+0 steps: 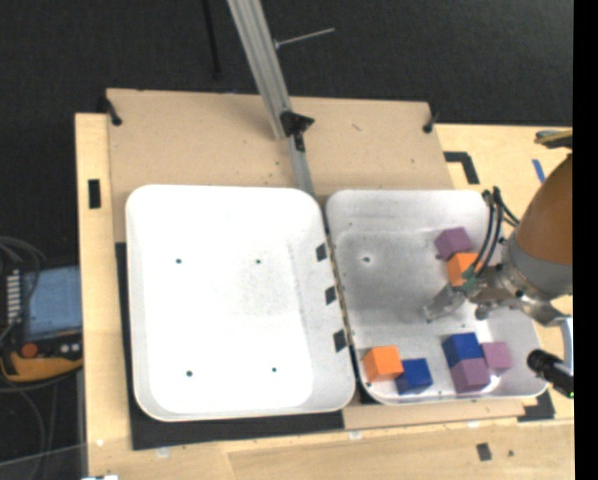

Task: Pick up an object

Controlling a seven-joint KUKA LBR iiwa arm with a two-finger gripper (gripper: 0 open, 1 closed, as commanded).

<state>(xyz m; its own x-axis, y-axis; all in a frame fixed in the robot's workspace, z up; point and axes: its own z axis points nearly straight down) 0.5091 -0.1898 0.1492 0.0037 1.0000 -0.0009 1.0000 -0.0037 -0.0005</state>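
The gripper point(449, 303) is positioned low over the right bin point(399, 228), beside a purple block point(453, 241) and an orange block point(463, 264). Jaw state cannot be told. More blocks are clustered along the bin's near edge: orange point(383, 362), blue point(414, 376).

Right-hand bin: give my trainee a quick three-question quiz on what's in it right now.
1. True or false: the orange block at the front of the right bin touches a blue block.
2. Which block lies nearest the gripper? A) purple block B) small orange block C) blue block by the front wall
3. Fill in: the arm enters from the view's ____.

Key: 1 true; 2 B; 3 right.
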